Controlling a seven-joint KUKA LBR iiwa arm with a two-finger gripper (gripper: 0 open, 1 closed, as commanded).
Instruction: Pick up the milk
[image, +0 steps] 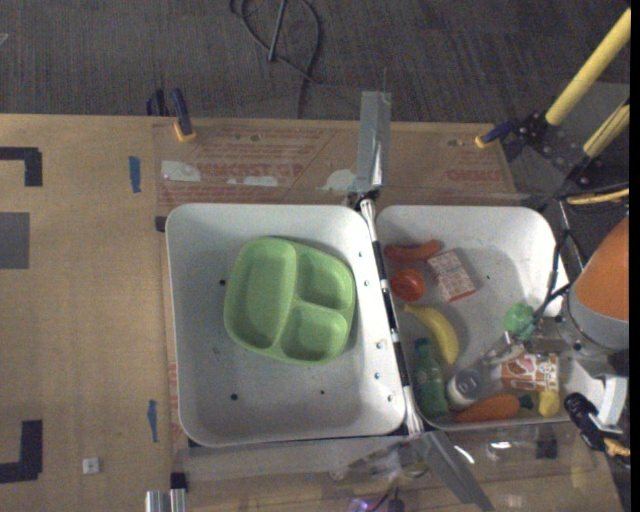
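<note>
The milk, a white carton with orange-red print, lies on its side near the front right of the right bin. My gripper reaches in from the right and hangs low just above the carton's upper left edge. The grey wrist and orange band rise behind it at the right rim. From this slant I cannot say whether the gripper touches the carton.
Around the milk lie a carrot, a can, a green bottle, a banana, a green item and a yellow piece. A tomato, a sausage and a red-white box sit further back. The left bin holds a green divided plate.
</note>
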